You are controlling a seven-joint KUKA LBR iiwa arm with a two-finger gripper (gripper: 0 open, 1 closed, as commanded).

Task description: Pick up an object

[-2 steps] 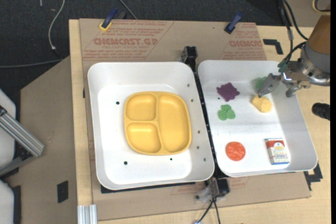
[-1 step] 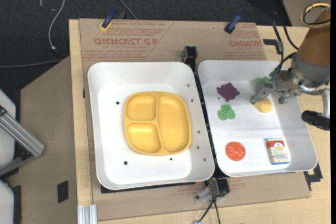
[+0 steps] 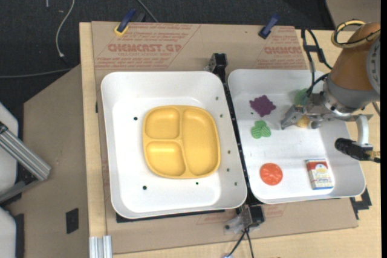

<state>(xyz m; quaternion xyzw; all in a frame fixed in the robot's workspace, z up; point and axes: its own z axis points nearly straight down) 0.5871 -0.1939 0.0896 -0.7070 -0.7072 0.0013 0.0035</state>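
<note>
Pick not yet made.
The gripper (image 3: 294, 118) is seen spread and unladen above the right bin (image 3: 289, 187); every object remains ungrasped.

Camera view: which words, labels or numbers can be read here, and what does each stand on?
"CHEMCAST GP", red, partly faint: on the brown board behind the left bin.
Same red print, cut off: board behind the right bin.
Small box in the right bin: label too small to read.
</note>
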